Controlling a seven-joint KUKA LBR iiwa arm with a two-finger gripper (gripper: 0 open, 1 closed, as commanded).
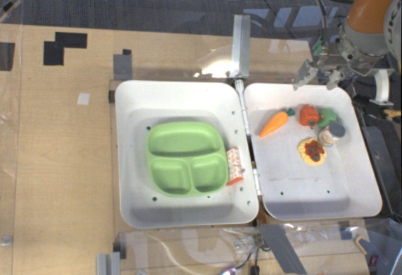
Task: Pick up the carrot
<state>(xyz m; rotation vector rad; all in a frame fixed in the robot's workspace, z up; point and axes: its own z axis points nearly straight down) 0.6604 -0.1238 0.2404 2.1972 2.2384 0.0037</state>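
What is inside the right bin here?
The right bin holds the carrot, a red-and-green vegetable, a small round can and a flat round pizza-like piece. Whatever lies under these items is covered. The gripper hangs over the bin's far rim.

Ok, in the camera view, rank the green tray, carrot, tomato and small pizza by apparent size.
1. Green tray, by far the largest.
2. Carrot.
3. Pizza and tomato look too alike to rank.
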